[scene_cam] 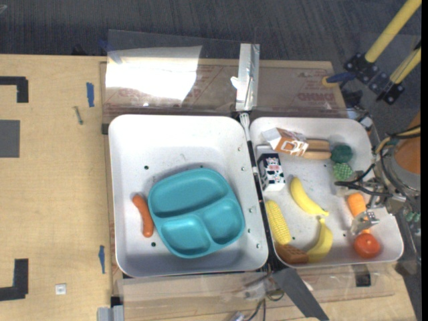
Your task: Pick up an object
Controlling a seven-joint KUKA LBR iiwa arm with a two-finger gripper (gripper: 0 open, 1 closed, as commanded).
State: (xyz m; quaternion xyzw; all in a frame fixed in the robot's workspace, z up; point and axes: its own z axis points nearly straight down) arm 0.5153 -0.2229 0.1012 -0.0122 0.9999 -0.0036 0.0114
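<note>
hot dog point(143, 215) lengthwise along bin point(127, 139)

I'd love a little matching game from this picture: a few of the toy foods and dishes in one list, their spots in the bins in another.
Things:
1. teal divided plate
2. sausage
3. corn cob
4. tomato

Places:
A. right bin, near right corner
B. left bin, middle
C. right bin, along its left wall
D. left bin, left of the plate

Pairs: 1-B, 2-D, 3-C, 4-A
</note>
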